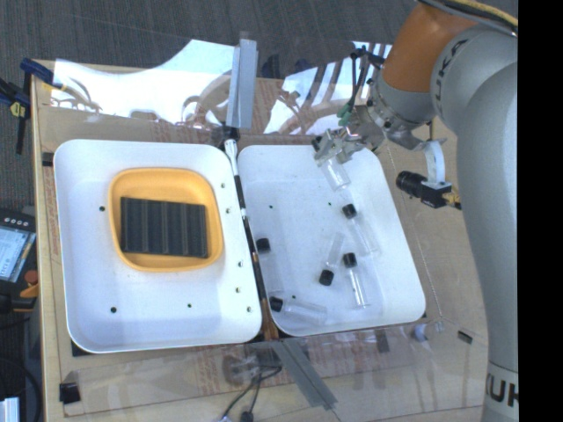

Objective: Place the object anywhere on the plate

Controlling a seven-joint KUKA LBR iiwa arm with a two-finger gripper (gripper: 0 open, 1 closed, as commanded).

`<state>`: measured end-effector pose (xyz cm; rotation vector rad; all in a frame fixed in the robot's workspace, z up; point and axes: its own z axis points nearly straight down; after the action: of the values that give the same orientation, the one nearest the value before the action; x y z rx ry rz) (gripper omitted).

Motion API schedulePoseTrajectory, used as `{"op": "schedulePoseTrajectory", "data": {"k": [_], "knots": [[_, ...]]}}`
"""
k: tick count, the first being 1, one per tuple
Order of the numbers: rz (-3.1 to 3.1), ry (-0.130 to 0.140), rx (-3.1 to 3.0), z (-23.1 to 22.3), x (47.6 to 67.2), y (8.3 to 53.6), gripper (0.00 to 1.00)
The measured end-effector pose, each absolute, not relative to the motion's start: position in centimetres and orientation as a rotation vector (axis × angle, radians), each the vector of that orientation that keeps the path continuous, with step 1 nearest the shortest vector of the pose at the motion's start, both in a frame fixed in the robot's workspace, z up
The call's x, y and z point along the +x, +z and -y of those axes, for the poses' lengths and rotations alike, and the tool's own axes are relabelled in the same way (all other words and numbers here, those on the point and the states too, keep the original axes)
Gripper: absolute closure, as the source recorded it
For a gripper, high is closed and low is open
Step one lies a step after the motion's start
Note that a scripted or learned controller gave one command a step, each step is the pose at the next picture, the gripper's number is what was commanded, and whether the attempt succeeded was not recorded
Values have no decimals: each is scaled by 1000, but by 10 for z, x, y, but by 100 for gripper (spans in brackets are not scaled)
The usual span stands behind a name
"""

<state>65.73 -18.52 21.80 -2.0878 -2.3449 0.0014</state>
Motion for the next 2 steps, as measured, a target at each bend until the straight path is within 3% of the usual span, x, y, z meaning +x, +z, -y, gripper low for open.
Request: {"op": "schedulePoseTrajectory", "data": {"k": [1,2], "knots": [[2615,3,-1734,159,629,210,100],[2615,3,-1735,159,629,210,0]]}}
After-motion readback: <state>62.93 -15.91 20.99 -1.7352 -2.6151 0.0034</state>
